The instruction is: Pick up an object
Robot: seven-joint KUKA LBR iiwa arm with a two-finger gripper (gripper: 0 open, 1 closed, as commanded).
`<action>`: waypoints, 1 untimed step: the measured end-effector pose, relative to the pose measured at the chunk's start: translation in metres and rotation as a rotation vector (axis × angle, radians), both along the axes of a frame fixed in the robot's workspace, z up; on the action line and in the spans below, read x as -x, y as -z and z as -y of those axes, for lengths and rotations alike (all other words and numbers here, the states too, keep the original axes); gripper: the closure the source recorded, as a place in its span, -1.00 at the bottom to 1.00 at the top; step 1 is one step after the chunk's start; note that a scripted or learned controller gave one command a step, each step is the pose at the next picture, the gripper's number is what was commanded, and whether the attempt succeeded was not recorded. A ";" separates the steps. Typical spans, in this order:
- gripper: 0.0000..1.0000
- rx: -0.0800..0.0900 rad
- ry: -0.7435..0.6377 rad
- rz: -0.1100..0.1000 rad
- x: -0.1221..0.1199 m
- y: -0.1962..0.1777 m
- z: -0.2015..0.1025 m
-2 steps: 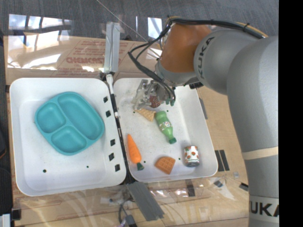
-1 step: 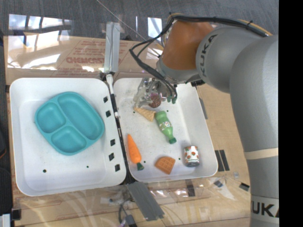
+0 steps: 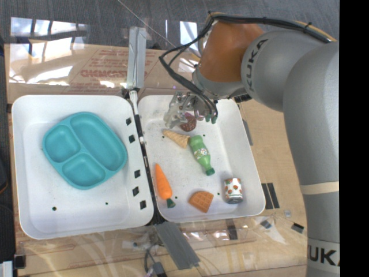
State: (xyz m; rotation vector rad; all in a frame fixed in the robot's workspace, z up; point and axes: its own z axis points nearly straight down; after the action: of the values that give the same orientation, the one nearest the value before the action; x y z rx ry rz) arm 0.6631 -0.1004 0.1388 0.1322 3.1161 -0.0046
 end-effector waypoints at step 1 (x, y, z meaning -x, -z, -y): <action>1.00 -0.003 -0.012 -0.026 0.035 0.048 0.041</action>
State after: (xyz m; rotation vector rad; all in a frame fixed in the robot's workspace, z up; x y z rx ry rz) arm 0.6276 -0.1413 0.0905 0.1142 3.1427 -0.0008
